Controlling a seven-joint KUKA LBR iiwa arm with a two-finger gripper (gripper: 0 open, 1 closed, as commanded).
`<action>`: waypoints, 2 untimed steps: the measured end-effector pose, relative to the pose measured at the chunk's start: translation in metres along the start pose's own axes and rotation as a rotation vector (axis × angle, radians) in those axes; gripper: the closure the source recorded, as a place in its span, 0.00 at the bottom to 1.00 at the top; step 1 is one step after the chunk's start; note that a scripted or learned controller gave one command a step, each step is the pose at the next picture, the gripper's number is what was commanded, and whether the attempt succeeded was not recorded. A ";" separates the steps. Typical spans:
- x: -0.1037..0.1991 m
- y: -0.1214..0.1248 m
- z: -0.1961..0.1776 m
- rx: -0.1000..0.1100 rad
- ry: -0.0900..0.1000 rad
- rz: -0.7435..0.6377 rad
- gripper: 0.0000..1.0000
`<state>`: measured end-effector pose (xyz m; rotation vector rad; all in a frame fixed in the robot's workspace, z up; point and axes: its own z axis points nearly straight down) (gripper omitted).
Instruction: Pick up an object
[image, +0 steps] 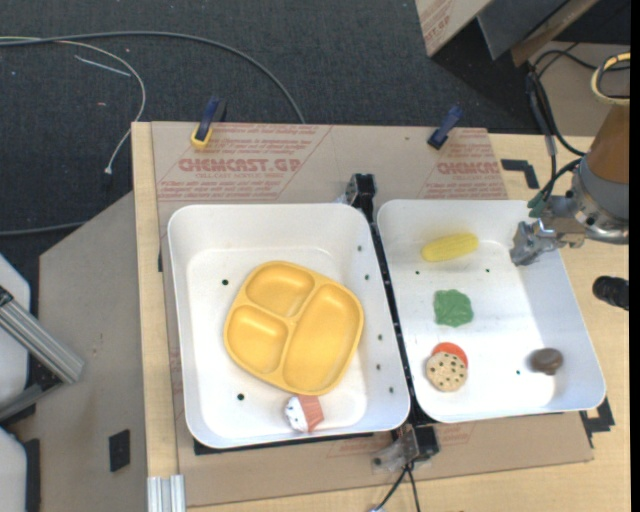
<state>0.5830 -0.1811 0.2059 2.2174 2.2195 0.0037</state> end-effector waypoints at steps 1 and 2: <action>0.057 -0.002 0.005 0.008 0.004 -0.004 1.00; 0.107 -0.017 0.005 0.009 0.004 -0.002 1.00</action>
